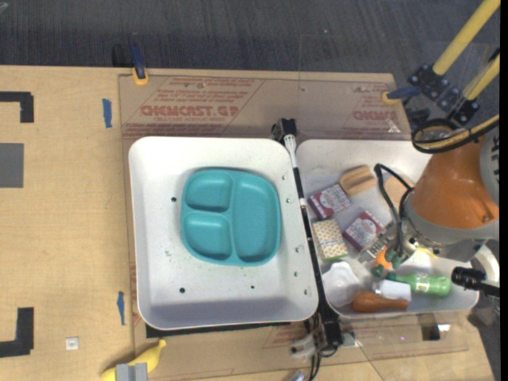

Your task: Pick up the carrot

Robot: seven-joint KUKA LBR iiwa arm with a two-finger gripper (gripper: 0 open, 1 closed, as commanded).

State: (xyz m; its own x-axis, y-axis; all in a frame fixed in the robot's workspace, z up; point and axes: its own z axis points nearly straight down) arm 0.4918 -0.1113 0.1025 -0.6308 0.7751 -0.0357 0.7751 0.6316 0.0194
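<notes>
I see the end effector (386, 254) low in the right bin (317, 155), under the orange band of the arm (454, 190), and its tip sits among the crowded items there. A small orange piece with a bit of green shows directly at its tip, and I judge this to be the carrot (382, 257), probably a toy one; most of it is hidden by the end effector, so I am not sure of its full shape. Whether the end effector is apart, together or clamped on the carrot, I cannot tell from this picture. Just beyond the tip, toward the near rim of the bin, lies a green bottle (421, 283), and a little further in the same direction an orange-brown sausage-like item (371, 301). On the far side of the end effector are small printed packets (359, 230) and a tan block (358, 180). The carrot looks light, stiff and smooth, so I expect it can slip or roll away. I would take it across the thick middle of the body, not at the green top or the thin point. The neighbours are very close and may be caught together with it.
</notes>
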